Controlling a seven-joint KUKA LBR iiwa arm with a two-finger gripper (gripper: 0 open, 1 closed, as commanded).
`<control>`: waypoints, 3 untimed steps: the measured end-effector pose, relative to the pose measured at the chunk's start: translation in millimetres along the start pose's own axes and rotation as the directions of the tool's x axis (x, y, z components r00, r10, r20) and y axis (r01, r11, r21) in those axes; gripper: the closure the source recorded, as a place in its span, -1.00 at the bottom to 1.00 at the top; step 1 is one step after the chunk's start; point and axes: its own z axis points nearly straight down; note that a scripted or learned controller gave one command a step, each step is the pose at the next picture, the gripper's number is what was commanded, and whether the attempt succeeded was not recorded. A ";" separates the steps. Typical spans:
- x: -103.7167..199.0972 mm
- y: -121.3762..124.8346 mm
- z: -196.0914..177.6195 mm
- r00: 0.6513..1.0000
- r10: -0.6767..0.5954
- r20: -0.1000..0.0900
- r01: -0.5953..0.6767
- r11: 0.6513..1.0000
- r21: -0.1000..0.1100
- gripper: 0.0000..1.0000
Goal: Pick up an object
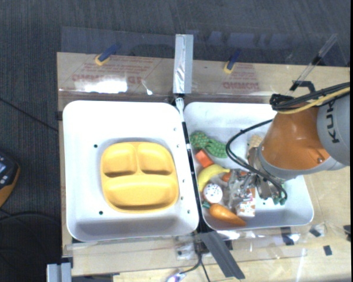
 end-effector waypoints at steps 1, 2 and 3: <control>-58.7 9.4 2.0 0.940 -0.342 -0.010 0.342 0.940 -0.001 -1.00; -18.6 -12.1 0.1 0.908 -0.419 0.002 0.419 0.908 0.003 -1.00; -3.4 7.3 -0.7 0.866 -0.500 0.003 0.500 0.866 0.008 -1.00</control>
